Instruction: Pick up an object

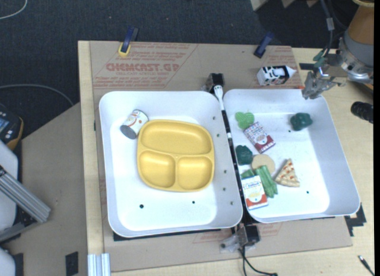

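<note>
Dark carpet surrounded the cardboard-topped bench (178,61), which carried 2 shallow white bins, a left bin (113,150) and a right bin (332,168). I saw the gripper (313,89) poised above the right bin's far rim, grasping nothing; I couldn't tell how it was set. Pickable items clustered there: 1 dark green lump (300,121), nearest it, 1 pizza-slice toy (288,174), 2 red-and-white packets (259,137). Left lay 1 yellow divided tray (176,154).

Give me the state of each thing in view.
Gripper: above right bin's far edge, holding nothing visible.
Yellow tray: upright in left bin, compartments bare.
Cup: on its side beside the tray.
Pizza slice: flat in right bin.
Dark green toy: alone, nearest the gripper.
</note>
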`<state>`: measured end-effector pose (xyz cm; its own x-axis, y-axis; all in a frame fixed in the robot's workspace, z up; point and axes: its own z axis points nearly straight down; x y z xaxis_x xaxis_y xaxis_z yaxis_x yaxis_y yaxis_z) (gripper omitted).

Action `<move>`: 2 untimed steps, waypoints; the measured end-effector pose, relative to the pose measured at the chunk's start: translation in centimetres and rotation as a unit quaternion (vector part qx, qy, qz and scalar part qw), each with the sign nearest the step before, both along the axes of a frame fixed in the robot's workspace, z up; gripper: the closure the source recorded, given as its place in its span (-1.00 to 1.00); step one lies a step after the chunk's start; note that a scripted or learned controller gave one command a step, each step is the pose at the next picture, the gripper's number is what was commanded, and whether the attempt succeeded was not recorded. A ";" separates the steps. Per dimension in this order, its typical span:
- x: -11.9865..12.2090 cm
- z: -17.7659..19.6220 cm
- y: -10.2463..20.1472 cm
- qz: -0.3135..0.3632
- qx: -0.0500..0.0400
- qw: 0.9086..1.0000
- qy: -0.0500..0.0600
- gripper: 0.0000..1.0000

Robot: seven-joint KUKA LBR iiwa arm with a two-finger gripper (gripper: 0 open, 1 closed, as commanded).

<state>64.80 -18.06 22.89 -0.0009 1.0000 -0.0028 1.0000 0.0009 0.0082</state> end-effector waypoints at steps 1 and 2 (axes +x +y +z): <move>-1.8 -1.0 4.5 0.002 0.002 1.000 0.006 1.00; -4.2 -1.6 10.1 0.002 0.003 1.000 0.006 1.00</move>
